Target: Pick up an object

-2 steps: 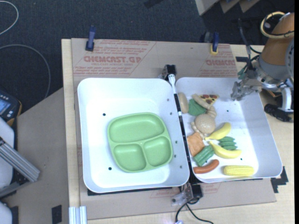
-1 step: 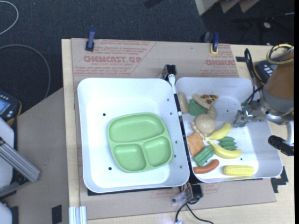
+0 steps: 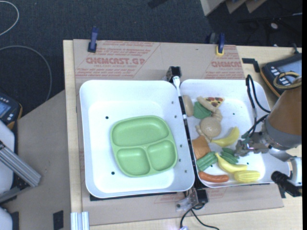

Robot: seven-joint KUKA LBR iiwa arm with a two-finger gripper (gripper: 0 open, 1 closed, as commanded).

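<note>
The right bin (image 3: 249,92) holds a heap of toy food. A pizza slice (image 3: 211,101) lies at the back beside a dark green piece (image 3: 201,110) and a beige round piece (image 3: 210,127). Nearer the front are a yellow banana (image 3: 228,138), an orange wedge (image 3: 200,147), a green bean pod (image 3: 206,161), a second yellow banana (image 3: 227,164), a yellow corn cob (image 3: 247,176) and a red sausage (image 3: 214,178). My gripper (image 3: 243,147) is low in the right bin, just right of the bananas, above a small green piece (image 3: 229,153).
The left bin (image 3: 93,128) holds a light green divided plate (image 3: 143,144). A black bar (image 3: 182,111) runs between the bins. The arm's orange band (image 3: 290,114) hangs over the right bin's right rim. Blue clamps (image 3: 92,40) sit at the board's back edge.
</note>
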